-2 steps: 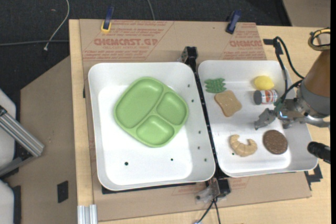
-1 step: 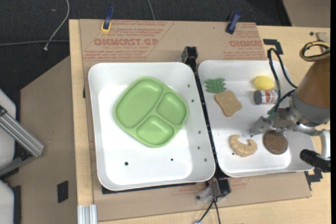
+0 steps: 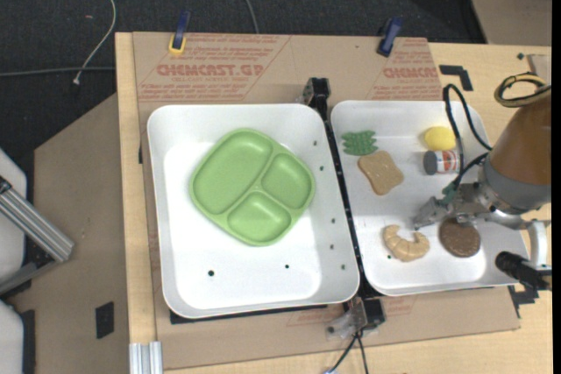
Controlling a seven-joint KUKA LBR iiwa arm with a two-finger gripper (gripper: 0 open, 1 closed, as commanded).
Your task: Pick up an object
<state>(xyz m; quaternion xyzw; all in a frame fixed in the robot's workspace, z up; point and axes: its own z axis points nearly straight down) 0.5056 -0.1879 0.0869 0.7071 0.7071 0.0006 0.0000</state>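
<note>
Gripper (image 3: 431, 215) low over the right bin (image 3: 386, 276), among the small food items.
Its fingers' state cannot be told. A croissant (image 3: 406, 244) lies just left below it, a brown disc (image 3: 459, 238) just right, a bread slice (image 3: 380, 172) above, a green divided plate (image 3: 252, 186) in the left bin (image 3: 175, 276).

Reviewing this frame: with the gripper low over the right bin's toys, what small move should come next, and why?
Probably a short descent onto the croissant. The gripper sits low in the right bin, between the croissant and the brown round piece, with nothing visible between its fingers. The croissant lies apart from the bread slice, so it looks the easiest target.
</note>
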